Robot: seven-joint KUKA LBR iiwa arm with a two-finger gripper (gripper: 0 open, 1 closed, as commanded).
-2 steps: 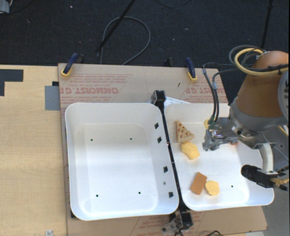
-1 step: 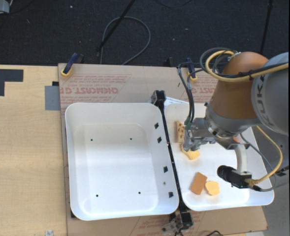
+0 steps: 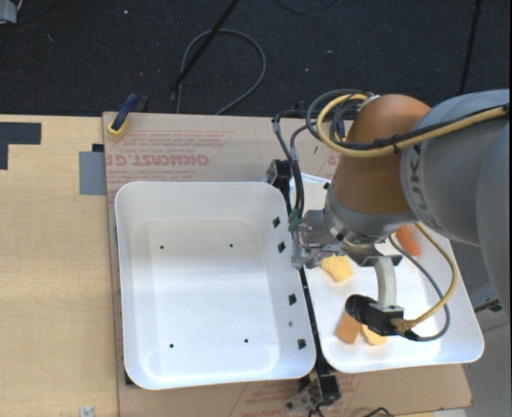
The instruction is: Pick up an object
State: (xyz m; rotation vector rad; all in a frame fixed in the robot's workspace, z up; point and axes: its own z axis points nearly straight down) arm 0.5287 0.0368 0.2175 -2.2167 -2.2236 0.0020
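- Our gripper (image 3: 311, 243) hangs at the left wall of the right bin (image 3: 461, 355); we cannot tell whether it is open or closed
- The yellow chunk (image 3: 336, 270) lies just beside it, toward the bin's middle; we judge that the likeliest pick

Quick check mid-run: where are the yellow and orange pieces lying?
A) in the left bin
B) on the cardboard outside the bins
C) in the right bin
C: the yellow piece and the orange piece both lie on the floor of the right bin.
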